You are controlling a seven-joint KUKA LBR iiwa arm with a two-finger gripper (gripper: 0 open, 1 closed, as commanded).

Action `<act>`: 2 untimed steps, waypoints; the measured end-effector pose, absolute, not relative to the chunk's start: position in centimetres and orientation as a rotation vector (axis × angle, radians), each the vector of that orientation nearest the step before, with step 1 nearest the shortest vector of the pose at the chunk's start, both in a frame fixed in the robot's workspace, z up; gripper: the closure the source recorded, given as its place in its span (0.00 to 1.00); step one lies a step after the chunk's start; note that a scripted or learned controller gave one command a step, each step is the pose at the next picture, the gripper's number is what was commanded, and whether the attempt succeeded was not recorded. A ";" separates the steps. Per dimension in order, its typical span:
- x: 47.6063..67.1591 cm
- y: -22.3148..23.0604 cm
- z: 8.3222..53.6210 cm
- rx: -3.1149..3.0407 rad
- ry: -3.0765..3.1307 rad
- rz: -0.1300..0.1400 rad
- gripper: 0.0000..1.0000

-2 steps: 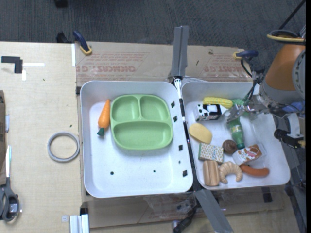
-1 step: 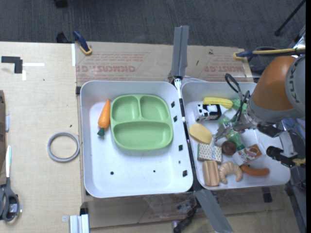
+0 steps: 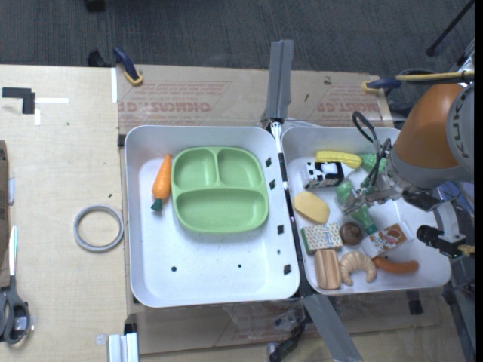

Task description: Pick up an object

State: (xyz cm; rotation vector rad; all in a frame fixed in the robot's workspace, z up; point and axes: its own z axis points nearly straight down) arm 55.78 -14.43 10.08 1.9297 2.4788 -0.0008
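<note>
I am reaching in from the right over the right bin [image 3: 441,277], my grey arm with its orange band [image 3: 426,130] hanging above the bin's far right side. My gripper [image 3: 364,196] is sitting low among the toy foods near the middle of this bin, just above a green piece [image 3: 361,217] that I cannot make out clearly; whether anything is actually caught in my gripper I cannot tell from this angle. Around it the objects are lying close together: a corn cob [image 3: 338,158] at the back, a black-and-white cow [image 3: 324,174] just in front of it, a pale yellow potato-like lump [image 3: 312,207] to the left, a patterned box [image 3: 322,237], a brown round piece [image 3: 351,233], a bread stick [image 3: 327,268], a croissant [image 3: 358,265], a small printed packet [image 3: 389,239] and a sausage [image 3: 396,265] along the front. In the left bin [image 3: 211,277] a green divided plate [image 3: 220,188] is resting with a carrot [image 3: 161,179] lying just beside its left edge. On the bench left of the bins a roll of tape [image 3: 99,227] is lying flat, and scissors [image 3: 13,311] are lying near the left edge.
</note>
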 end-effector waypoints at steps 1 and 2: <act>55.6 -13.9 9.2 1.828 2.555 -0.001 1.00; 62.4 -8.6 19.1 2.056 2.374 -0.003 1.00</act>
